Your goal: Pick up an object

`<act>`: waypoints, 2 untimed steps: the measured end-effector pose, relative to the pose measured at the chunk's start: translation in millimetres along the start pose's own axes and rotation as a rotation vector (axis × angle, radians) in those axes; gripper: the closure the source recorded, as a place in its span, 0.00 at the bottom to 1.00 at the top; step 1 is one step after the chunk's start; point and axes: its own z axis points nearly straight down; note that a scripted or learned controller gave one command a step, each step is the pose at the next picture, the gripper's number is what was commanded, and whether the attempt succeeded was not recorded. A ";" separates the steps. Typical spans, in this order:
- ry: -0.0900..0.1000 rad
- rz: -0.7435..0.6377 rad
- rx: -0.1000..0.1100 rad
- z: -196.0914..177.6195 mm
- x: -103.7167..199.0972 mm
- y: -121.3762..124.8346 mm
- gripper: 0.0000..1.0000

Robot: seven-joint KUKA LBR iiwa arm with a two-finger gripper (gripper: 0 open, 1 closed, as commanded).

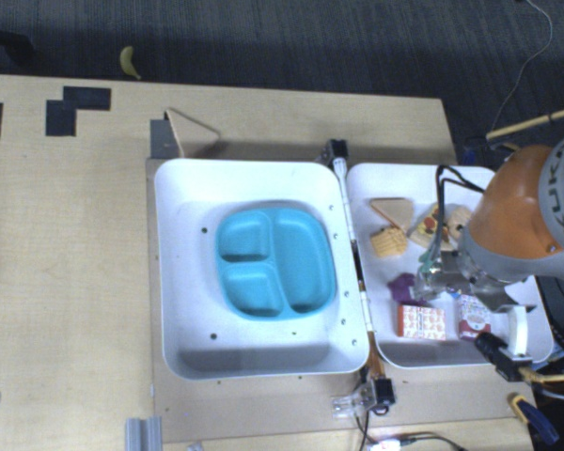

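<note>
Though cluttered, tan bench (66,280), dark carpet (291,26).

You see the arm (531,214): grey casing, broad orange band, black cable looping on its left; the metallic gripper (439,275) below is blurred, possibly steel.

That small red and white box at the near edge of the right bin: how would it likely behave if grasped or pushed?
The red and white box lies flat, so it probably slides rather than rolls or tips. It looks like a thin carton: likely light, perhaps crushable. Close to the right bin's wall, a push may jam it.
</note>
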 end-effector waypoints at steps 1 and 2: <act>0.000 0.000 0.000 0.0 0.0 0.0 0.00; 0.000 -0.002 -0.003 -10.6 0.6 1.5 1.00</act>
